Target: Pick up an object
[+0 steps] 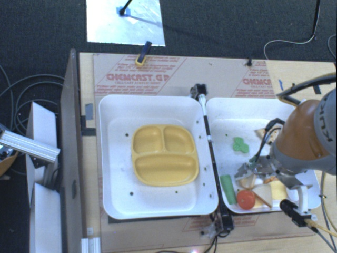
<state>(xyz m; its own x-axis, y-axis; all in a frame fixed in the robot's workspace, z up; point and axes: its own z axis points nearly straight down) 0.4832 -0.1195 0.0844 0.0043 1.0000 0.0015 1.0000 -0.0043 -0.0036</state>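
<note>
Toy food pieces crowd the near end of the right bin [295,112], and any of them would serve as the object to pick up. Taking the red tomato [245,199] as the landmark: a green stick-shaped piece [228,189] lies just to its left, along the bin's left wall; a pale yellow wedge, perhaps cheese or bread [263,195], touches it on the right; a small tan piece [247,182] sits just above it; and a green leafy piece [241,145] lies well above it, alone on bare bin floor.

The gripper [257,168] hangs just above and to the right of the tomato, over the tan piece and the clutter around it. It is seen from above under the orange wrist, and I cannot tell how it is set, nor is any piece visibly caught in it. By my reading the step in hand is the descent onto the pile, with the grasp not yet made. The next move calls for settling on one piece, likely the tan one or the tomato, and closing cleanly without nudging the neighbours pressed against it.

Well to the tomato's left, the left bin [113,141] holds a yellow divided plate [164,154]; both bins rest on the bench [226,73].
</note>
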